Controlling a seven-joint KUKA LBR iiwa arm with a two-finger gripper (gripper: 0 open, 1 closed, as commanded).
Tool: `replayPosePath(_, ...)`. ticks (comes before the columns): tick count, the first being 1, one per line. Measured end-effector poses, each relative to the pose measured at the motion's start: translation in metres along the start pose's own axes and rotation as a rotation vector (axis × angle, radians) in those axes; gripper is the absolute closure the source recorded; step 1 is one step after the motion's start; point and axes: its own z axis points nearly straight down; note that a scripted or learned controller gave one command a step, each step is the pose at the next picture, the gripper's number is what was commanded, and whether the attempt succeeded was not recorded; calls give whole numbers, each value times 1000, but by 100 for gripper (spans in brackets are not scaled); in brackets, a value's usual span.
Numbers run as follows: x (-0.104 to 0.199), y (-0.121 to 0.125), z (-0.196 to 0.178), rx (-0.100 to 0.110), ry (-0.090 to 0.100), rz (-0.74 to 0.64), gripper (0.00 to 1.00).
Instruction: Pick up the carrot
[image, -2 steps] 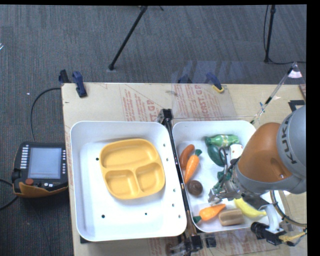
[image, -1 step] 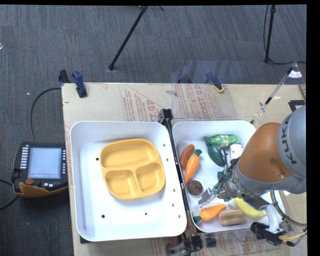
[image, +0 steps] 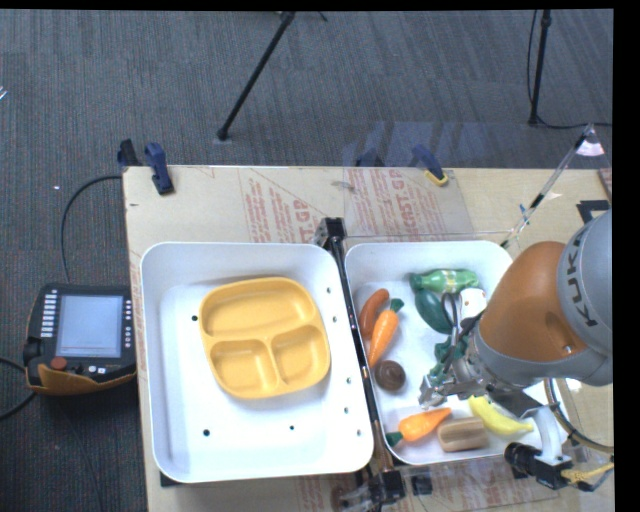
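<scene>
Gripper (image: 443, 383) low over the right bin (image: 365, 262), two carrots close by

We see one carrot (image: 424, 424) just beside the gripper at its 7 o'clock, apart from it, and a second carrot (image: 384, 335) at its 10 o'clock beside a reddish piece (image: 371, 309). Whether the gripper is spread or closed we cannot tell (it reads as a tangle of metal under the arm (image: 540, 305)). The arm hides the bin's 3 o'clock side and part of a yellow banana (image: 497, 416); a green vegetable (image: 438, 287) is partly covered.

floor (image: 300, 80): dark ribbed carpet | bench (image: 250, 200): brown board top | stand legs (image: 262, 70): thin, black
</scene>
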Motion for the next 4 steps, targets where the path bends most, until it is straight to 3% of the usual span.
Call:
replayPosePath(1, 0, 0, 0, 0, 0, 3, 0)
replayPosePath(2, 0, -1, -8, 3, 2, 9, 100)
replayPosePath(3, 0, -1, -8, 3, 2, 11, 0)
replayPosePath(4, 3, 3, 25, -10, -3, 184, 0)
